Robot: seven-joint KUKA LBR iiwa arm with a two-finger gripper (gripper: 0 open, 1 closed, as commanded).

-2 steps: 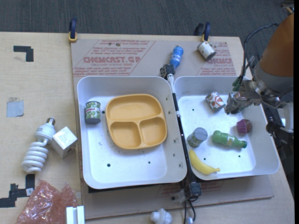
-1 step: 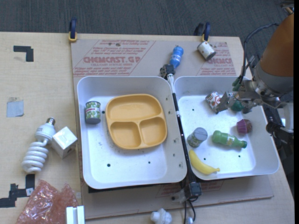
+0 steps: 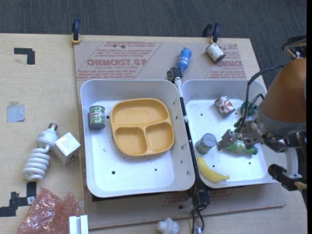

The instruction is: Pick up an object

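My gripper [image 3: 228, 141] is low in the right bin [image 3: 258, 175], at the end of the grey and orange arm [image 3: 287, 99] that comes in from the right. It sits at the left end of a green bottle [image 3: 243, 149] lying on the bin floor, and I cannot see whether it has hold of the bottle. A small can with a silver lid [image 3: 205, 143] stands just left of the gripper. A yellow banana [image 3: 210, 171] lies near the front wall. A crumpled red and white can [image 3: 224, 106] rests at the back of the bin.
The left bin [image 3: 97, 179] holds a yellow divided plate [image 3: 142, 126] and a small green can [image 3: 97, 117]. Outside the bins lie a blue bottle [image 3: 184, 59], a small jar [image 3: 214, 52], a spiral bulb [image 3: 40, 153], a white cube [image 3: 67, 146] and a red mesh bag [image 3: 46, 212].
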